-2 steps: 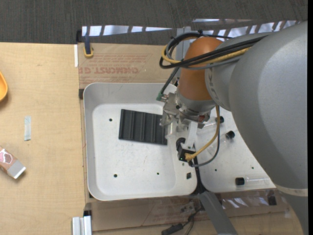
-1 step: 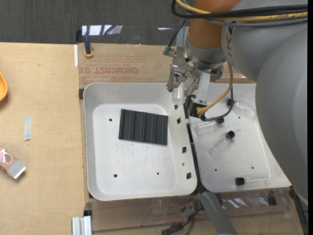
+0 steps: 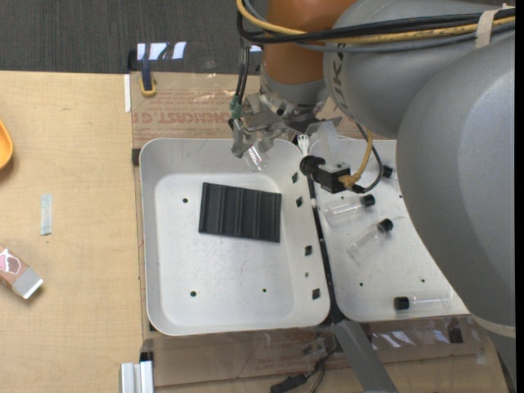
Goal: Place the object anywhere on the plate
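Above the left bin's (image 3: 164,219) far rim, my fingers (image 3: 250,150) hang, spread unclear, as I eye the stiff, light-looking ribbed black plate (image 3: 241,211), best approached flat.

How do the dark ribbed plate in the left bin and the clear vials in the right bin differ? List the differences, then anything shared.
The dark ribbed plate is black, opaque, flat and rectangular; the clear vials are transparent, slender tubes with black caps. The plate is one piece in the left bin; the vials lie scattered across the right bin. Both rest on white bin floors.
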